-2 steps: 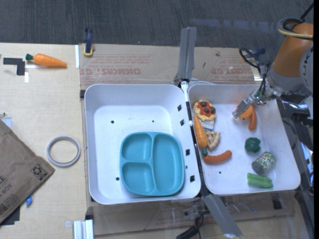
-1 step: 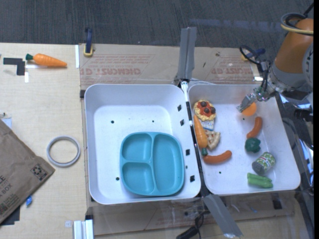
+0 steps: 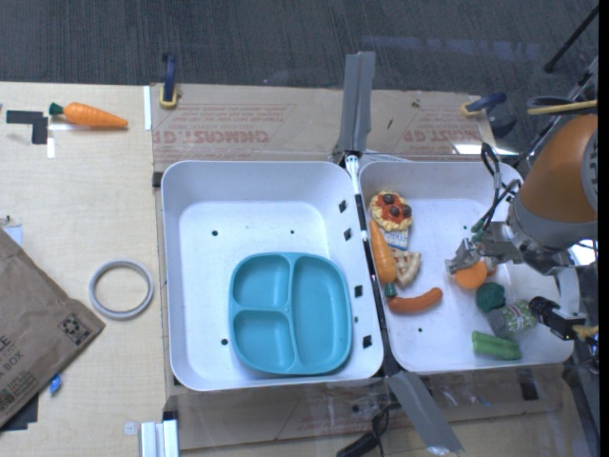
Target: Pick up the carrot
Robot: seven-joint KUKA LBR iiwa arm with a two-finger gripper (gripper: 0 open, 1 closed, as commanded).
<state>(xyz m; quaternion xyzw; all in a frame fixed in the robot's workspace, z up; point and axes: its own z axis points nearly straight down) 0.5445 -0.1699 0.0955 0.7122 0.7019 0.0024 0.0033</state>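
Note:
An orange carrot [image 3: 383,252] with a green end lies lengthwise along the left wall of the right bin [image 3: 430,187], partly over a pale slice. A second carrot [image 3: 92,116] with a green top lies on the bench at the far left, outside both bins. My gripper [image 3: 467,257] hangs low in the right part of the right bin, directly over a small round orange piece [image 3: 471,276]. It sits roughly 90 pixels to the right of the bin's carrot and does not touch it.
The right bin also holds a pizza slice [image 3: 391,209], a red-orange sausage [image 3: 416,300], a dark green lump [image 3: 491,296], a small bottle [image 3: 514,317] and a green vegetable [image 3: 496,345]. A teal divided tray [image 3: 290,313] sits in the left bin. A tape ring [image 3: 121,287] lies on the bench.

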